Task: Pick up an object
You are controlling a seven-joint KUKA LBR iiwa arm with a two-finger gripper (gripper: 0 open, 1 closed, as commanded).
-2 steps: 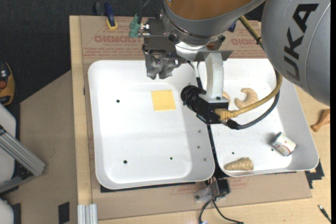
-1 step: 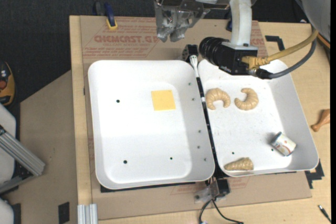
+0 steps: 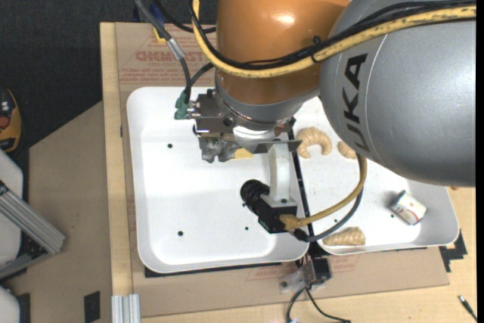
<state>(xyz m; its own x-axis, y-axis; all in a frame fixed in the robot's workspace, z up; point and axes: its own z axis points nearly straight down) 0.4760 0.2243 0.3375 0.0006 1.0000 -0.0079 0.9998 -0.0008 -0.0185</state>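
arm (image 3: 355, 64) over two white bins on a cardboard-covered tabletop (image 3: 113, 163), its orange dome filling the top centre of the frame and its wrist hanging low above the left bin (image 3: 162, 200), just left of the divide between the bins. the pincer (image 3: 215, 147) sits under the wrist, near the middle of the frame, pointed down at the bin floor; whether it is open or closed cannot be told from here, and nothing is seen in its hold. a small yellow scrap (image 3: 243, 153) peeks out right beside it, too hidden to name. candidates for the pick lie in the right bin (image 3: 439, 227): a croissant-shaped piece (image 3: 314, 141) close to the divide at centre, a ridged tan piece (image 3: 344, 238) at the lower edge, and a small white block with a red mark (image 3: 406, 208) toward the lower right. a black fitting (image 3: 261, 204) with a yellow cable hangs below the wrist. to do the step well, the arm would likely need to centre squarely over one item, come straight down, and close only once the item sits between the tips, keeping clear of the bin wall.
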